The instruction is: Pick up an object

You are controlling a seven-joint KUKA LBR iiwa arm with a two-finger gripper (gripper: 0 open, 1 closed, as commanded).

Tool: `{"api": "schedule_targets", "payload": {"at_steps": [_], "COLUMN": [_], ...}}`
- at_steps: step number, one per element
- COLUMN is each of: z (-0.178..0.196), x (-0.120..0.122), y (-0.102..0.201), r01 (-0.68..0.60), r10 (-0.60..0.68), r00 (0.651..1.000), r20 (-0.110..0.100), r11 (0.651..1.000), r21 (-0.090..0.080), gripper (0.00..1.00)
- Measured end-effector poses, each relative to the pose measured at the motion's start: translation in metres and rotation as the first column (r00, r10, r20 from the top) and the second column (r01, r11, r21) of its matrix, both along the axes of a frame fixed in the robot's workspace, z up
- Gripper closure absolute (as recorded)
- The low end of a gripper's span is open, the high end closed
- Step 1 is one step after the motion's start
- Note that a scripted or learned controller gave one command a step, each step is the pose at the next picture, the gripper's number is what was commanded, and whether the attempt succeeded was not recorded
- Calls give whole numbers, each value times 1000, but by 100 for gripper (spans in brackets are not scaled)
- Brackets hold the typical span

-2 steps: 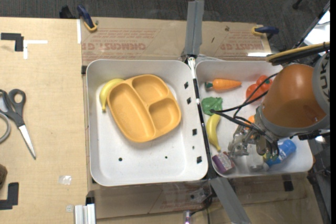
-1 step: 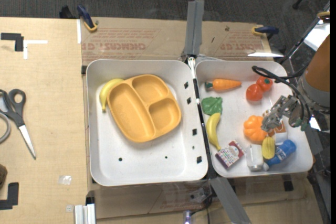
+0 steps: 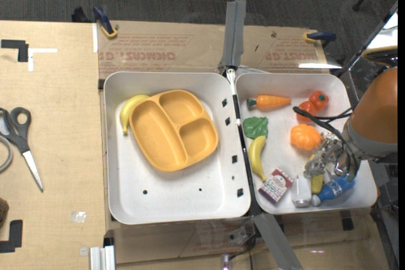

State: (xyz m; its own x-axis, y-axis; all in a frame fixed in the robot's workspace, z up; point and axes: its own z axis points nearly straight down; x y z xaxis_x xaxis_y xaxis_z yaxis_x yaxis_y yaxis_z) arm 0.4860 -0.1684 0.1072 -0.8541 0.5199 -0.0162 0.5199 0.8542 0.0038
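A: Your metal two-finger gripper (image 3: 326,162) is down in the right white bin (image 3: 345,93), just beside the round orange plastic fruit (image 3: 304,136).

B: Lifted anything?

A: Nothing's up yet. You can't tell whether the fingers are apart or together; the grasp and lift remain.

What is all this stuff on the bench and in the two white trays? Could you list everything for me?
Bins: 2, white, side by side; left bin, right bin.
Divided plate: 1, yellow-orange, left bin.
Banana: 1, yellow, left bin, at the plate's far-left edge.
Second banana: 1, yellow, right bin.
Toy carrot: 1, orange, right bin, far side.
Green toy: 1, right bin.
Tomato-like toys: 2, red, right bin.
Orange fruit: 1, right bin.
Small carton: 1, white and red, right bin.
Blue object: 1, right bin, under the gripper.
Scissors: 1, grey, bench left.
Clamps: 2, blue and yellow, far edge.
Arm: 1, orange band.
Gripper: 1, metallic, over right bin.
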Motion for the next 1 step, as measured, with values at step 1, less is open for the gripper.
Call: {"api": "schedule_targets", "payload": {"at_steps": [1], "z": [-15], "x": [62], "y": [53], "r01": [84], "r10": [-84], "r00": [996], "r20": [-13], "r11": [996], "r21": [5], "gripper": [100]}}
